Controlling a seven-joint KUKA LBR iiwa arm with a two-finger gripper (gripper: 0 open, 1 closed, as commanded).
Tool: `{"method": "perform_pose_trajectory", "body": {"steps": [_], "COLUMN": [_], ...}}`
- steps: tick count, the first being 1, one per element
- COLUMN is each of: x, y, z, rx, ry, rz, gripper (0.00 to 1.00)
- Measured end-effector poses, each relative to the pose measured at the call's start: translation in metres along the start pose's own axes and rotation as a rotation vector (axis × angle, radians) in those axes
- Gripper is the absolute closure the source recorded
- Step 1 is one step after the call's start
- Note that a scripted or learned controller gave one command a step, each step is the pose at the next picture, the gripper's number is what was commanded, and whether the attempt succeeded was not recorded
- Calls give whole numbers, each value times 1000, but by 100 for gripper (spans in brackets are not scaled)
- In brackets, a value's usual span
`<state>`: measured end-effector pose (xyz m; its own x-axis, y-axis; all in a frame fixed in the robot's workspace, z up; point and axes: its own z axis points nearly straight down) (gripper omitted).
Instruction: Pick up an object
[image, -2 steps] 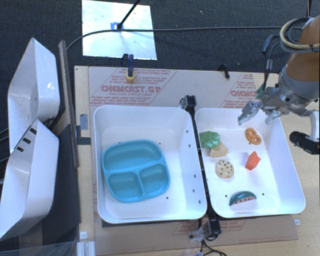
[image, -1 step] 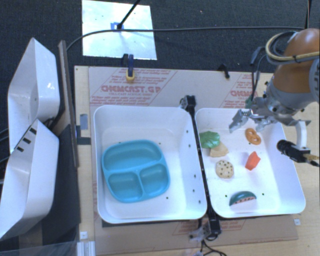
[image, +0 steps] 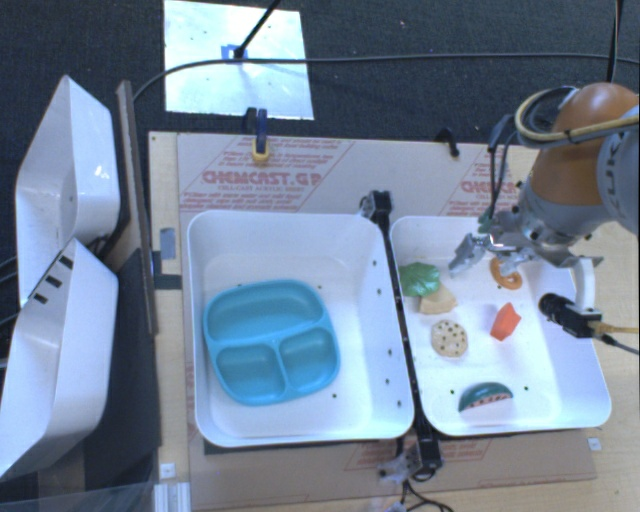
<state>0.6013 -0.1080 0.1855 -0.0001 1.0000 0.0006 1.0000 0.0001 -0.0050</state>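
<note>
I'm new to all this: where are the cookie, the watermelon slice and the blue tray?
cookie (image: 449, 338), camera view, its centre.
watermelon slice (image: 485, 397), camera view, its middle.
blue tray (image: 236, 301), camera view, upper-left rim.

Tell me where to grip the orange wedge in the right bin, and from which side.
Take the orange wedge from straight above, fingers across its narrower middle. It lies flat on the right bin floor with open space all round; the cookie and watermelon slice sit well apart, so probably nothing blocks the gripper.

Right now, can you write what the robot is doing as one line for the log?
stage: reaching | gripper: open, above right bin, by orange ring | held: nothing | left bin: blue tray
</note>
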Motion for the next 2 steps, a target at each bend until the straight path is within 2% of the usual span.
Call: {"method": "perform_pose_trajectory", "body": {"steps": [1,2], "x": [-2,-2], "y": [-4,-3], "z": [44,33], "rx": [0,-2], "ry": [0,0], "rz": [0,0], "gripper": [0,100]}}
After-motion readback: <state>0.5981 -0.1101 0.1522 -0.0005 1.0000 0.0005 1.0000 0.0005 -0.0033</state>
